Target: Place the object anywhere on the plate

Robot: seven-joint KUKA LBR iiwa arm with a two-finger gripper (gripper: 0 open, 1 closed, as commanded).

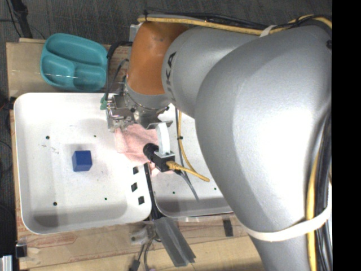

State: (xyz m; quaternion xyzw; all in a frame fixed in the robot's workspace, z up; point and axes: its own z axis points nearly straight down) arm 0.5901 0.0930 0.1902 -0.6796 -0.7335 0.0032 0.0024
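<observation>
Blue cube point(82, 160) lies in left bin point(34, 151), well apart from gripper point(121, 117)

Wooden bench point(22, 66): lying under the whole setup, its planks showing along the left edge, the far left corner and the near edge.

Left white bin point(34, 168): sitting on the bench, taking up its left and middle part.

Right white bin point(192, 205): sitting just beside the left one, largely covered by the arm.

Teal divided tray point(74, 62): resting on the bench at the far left corner, overlapping the left bin's far rim.
</observation>
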